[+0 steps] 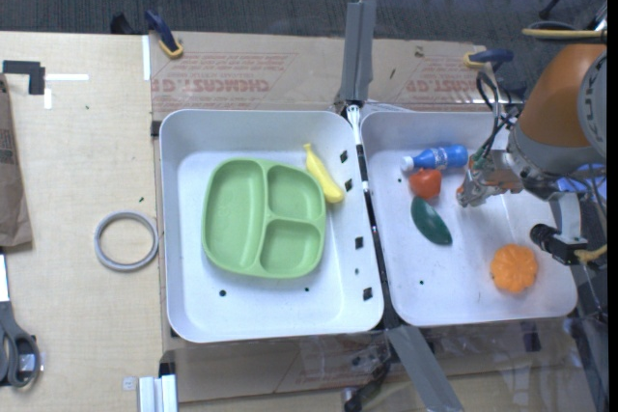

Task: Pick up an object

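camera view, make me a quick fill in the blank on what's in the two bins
1. The green divided plate lies in the ______ bin as the camera sees it.
2. The fruit leaning on that plate's upper right edge is a yellow ______.
3. The orange ball lies in the right bin near its ______ right corner.
4. The tool is above the right bin, just right of a blue and white ______.

Missing words: left; banana; lower; bottle

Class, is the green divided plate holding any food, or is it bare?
Bare: the green plate shows three bare sections; the banana lies against its rim.
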Motion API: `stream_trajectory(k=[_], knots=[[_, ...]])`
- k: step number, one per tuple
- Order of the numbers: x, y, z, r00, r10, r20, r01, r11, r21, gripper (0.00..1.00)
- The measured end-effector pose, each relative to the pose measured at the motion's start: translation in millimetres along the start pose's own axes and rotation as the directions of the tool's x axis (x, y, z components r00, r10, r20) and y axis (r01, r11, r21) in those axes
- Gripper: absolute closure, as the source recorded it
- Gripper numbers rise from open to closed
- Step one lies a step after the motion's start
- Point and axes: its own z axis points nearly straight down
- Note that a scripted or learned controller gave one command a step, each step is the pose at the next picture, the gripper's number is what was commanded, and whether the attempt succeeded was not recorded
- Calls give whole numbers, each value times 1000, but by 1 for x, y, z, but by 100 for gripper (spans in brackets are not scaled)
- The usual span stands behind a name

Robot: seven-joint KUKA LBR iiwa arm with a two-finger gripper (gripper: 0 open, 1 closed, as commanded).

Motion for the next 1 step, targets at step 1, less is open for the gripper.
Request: stream_trajectory(k=[1], knots=[[-16,79,8,1000,-7,1,7,1000,1,100]])
